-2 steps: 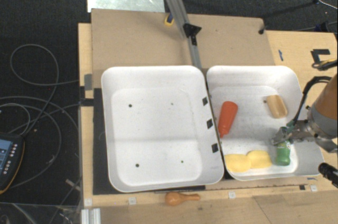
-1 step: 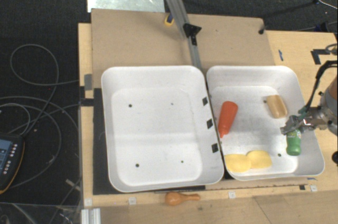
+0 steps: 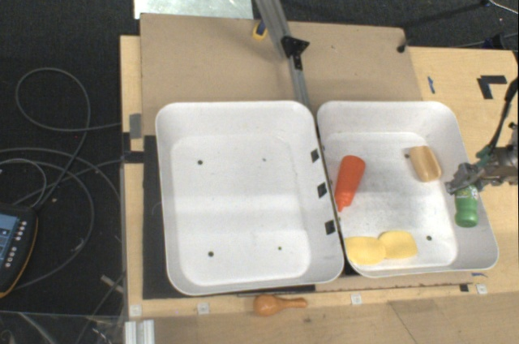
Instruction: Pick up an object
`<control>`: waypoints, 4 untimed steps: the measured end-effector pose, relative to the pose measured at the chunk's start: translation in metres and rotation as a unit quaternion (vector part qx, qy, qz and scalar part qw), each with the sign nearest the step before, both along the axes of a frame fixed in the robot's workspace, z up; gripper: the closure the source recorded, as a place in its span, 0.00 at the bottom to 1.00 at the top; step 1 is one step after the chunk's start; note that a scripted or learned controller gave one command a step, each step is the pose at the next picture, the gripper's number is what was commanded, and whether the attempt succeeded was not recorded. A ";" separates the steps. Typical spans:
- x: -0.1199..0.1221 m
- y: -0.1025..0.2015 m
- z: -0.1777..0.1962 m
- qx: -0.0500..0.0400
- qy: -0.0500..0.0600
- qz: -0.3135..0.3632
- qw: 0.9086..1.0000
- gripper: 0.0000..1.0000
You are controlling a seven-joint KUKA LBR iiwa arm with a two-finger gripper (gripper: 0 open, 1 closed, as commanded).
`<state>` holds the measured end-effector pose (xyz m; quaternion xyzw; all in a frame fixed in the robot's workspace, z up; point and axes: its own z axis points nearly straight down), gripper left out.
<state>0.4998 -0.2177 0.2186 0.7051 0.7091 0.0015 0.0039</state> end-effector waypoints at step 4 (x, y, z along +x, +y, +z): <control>0.019 0.199 -0.010 0.003 0.003 0.003 1.000 1.00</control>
